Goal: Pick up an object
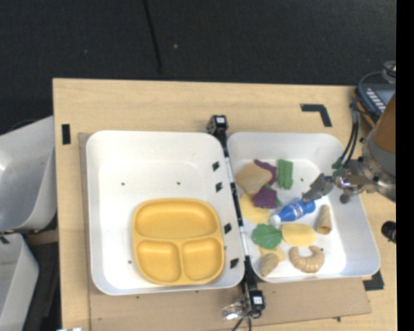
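Toy pieces (283,216) are lying heaped in the right bin (352,250) while the gripper (322,187) is hovering beside the blue bottle (294,212), fingers spread and holding nothing.

the counter (159,105) is pale tan wood. both bins (103,185) are white. a yellow tray (178,241) lies far left of the end effector (319,187). just beside it lies a blue bottle (294,211) with a white cap; farther left, green (284,173), purple (265,198) and tan (252,178) pieces.

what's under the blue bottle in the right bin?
The blue bottle lies over a yellow piece, near the purple toy. What lies directly beneath is covered.
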Robot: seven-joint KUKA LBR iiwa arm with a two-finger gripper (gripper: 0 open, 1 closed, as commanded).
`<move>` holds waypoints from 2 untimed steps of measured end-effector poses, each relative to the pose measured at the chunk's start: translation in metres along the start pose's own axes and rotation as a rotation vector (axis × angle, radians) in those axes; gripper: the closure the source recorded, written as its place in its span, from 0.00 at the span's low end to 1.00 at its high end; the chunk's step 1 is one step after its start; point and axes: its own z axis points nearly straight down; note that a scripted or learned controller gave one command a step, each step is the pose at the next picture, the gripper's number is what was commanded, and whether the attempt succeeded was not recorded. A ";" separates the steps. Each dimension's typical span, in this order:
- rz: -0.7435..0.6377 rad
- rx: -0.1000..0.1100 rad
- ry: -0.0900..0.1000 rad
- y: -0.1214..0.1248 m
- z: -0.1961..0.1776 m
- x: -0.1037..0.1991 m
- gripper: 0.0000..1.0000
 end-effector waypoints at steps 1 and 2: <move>-0.009 0.005 0.005 -0.022 0.042 0.106 0.00; 0.005 0.003 -0.003 -0.023 0.144 0.072 0.00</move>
